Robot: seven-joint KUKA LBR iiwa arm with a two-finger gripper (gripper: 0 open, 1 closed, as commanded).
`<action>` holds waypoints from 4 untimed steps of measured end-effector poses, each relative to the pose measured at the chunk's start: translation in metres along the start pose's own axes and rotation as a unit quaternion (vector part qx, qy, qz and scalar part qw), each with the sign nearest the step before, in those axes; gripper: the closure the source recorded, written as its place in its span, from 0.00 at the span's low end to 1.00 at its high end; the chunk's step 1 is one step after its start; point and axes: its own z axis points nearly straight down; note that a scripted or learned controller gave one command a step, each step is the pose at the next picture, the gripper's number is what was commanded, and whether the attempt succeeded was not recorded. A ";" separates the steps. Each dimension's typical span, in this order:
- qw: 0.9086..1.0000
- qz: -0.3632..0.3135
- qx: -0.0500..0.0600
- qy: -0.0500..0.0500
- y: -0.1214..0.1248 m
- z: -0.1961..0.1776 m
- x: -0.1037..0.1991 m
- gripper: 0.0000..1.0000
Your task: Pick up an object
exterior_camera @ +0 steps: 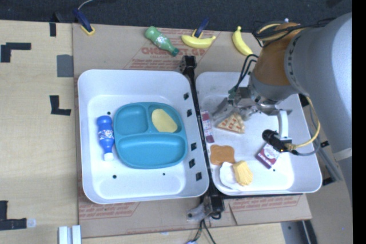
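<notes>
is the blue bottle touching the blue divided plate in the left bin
Touching: the camera view shows the small blue plastic bottle lying against the blue divided plate's left rim, no gap.

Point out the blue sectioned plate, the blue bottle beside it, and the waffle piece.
Blue sectioned plastic plate (150, 148), camera view, floor of its large compartment.
Small blue bottle with white cap (105, 134), camera view, mid-body.
Tan waffle piece (231, 123), camera view, its gridded top.

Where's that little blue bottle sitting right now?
The blue bottle lies in the left bin, along the left edge of the blue divided plate, on the far side from the arm.
</notes>
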 end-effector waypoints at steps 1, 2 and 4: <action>1.000 0.000 -0.001 -0.001 0.000 -0.010 0.000 1.00; 1.000 0.000 -0.001 -0.001 0.000 -0.010 0.000 0.00; 1.000 0.000 -0.003 -0.001 -0.026 -0.001 0.011 0.00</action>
